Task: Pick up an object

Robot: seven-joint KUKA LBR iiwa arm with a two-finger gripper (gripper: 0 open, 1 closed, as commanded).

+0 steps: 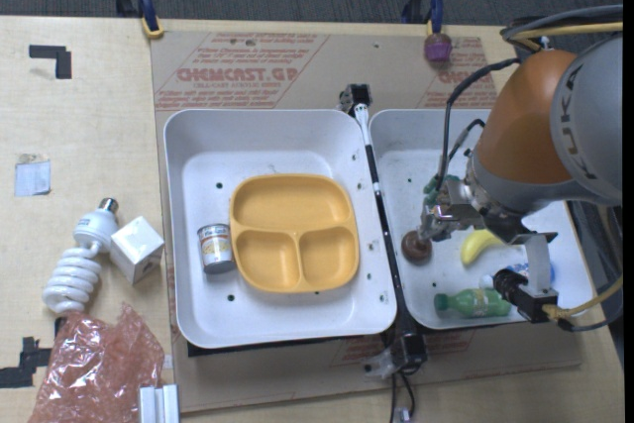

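In the right bin [401, 146] a small dark brown round object [416, 249] lies near the left wall. A yellow banana-shaped piece [479, 246] lies to its right, and a green bottle [474, 303] rests on its side by the front wall. My gripper [436, 221] hangs low over the bin, just above and to the right of the brown object, close to it or touching it. The arm's orange band and grey wrist cover the bin's right half. Nothing shows as lifted in the gripper.
The left bin [193, 154] holds a yellow divided plate [294, 233] and a small tin can [214, 248] beside it. Left of the bins, on the bench, lie a spiral light bulb [79, 263], a white cube [137, 248] and a crumpled reddish plastic bag [94, 367].
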